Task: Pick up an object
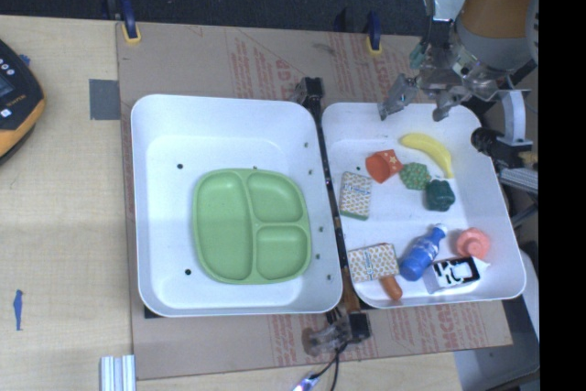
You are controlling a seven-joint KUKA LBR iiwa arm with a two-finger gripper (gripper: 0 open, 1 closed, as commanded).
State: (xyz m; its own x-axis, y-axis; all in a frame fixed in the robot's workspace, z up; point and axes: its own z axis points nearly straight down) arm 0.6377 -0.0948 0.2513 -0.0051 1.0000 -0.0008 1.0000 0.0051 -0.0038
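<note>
The gripper (417, 109) is hovering with its jaws spread apart and gripping nothing over the far edge of the right bin (494, 197), where a banana (428, 150) is lying just beneath it.

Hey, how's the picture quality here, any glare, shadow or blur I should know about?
Camera view: lighting is even, the white bins look bright but not washed out; soft shadow lies along the left bin's inner walls; the green tray is sharp; the tool and small items in the right bin look slightly soft.
</note>
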